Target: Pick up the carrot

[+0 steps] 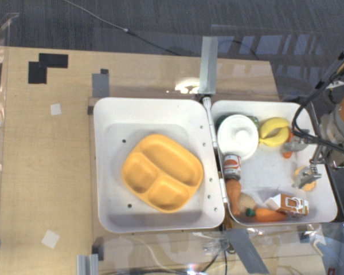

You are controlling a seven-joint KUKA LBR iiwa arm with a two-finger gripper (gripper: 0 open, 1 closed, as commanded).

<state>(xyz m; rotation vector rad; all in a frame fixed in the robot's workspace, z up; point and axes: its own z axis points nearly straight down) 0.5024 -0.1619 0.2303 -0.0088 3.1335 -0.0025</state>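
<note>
On the left half of the frame, the wooden desk carries the left white bin, and a yellow divided plate lies tilted in its middle. Just right of the divider sits the right white bin. Along its left wall stand a white round bowl and, below it, a small can with a red label. A carrot lies just under the can, and a second carrot (green at its left end) rests against the bin's lower edge, a pale rounded item between them. A small orange-and-white carton lies to the right of that. A banana sits near the upper wall. At the right edge, the gripper hangs over the bin's right side beside a small yellow piece; whether its fingers are spread or closed cannot be made out.
</note>
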